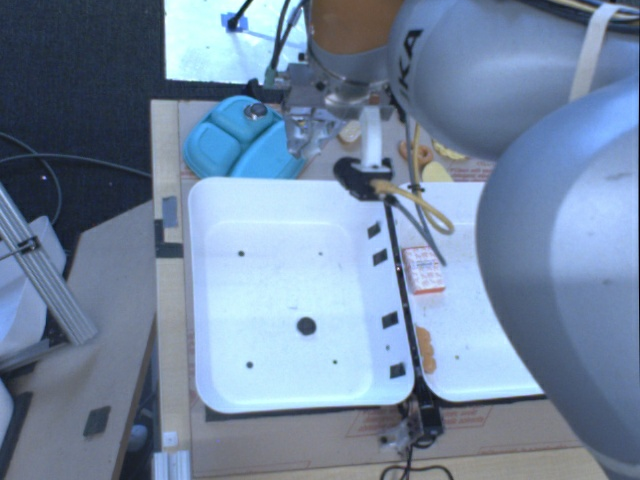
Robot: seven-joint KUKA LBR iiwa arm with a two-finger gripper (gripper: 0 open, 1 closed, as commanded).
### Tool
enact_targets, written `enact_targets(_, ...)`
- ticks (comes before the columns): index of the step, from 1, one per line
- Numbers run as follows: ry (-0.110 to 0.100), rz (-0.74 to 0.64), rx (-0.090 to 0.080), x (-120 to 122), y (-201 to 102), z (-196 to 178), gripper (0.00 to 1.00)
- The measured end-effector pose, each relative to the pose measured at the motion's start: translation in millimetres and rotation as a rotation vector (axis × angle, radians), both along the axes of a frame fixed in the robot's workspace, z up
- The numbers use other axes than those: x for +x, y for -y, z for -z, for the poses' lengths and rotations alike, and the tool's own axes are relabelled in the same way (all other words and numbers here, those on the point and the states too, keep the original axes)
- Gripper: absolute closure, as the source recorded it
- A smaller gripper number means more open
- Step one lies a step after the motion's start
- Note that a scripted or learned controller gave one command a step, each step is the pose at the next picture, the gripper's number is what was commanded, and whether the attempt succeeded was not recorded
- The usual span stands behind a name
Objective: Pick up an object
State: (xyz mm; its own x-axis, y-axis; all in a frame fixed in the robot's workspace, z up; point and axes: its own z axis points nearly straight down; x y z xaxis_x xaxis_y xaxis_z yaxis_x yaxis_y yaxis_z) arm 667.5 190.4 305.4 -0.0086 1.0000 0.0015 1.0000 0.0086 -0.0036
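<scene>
1. Two white bins (215, 268) on counter (170, 368), side by side, below the hand (308, 140).
2. Hand above the bins' far edge, just beside a blue lidded tub (240, 143); grip state cannot tell.
3. Small red-and-white box (424, 270) in right-side bin, well apart from hand, lower right.
4. Tan biscuit-like pieces (426, 348) farther below, same bin.

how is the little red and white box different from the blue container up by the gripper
The red and white box is small, flat-sided and lies inside the right bin. The blue container is much larger, rounded, and sits on the bench behind the left bin, beside the gripper. Neither is between the gripper's fingers.
</scene>
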Motion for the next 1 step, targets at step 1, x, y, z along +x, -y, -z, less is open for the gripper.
enact_targets(1, -0.008, 0.001, -0.003, -3.8, -45.3, 142.9, 1.00)
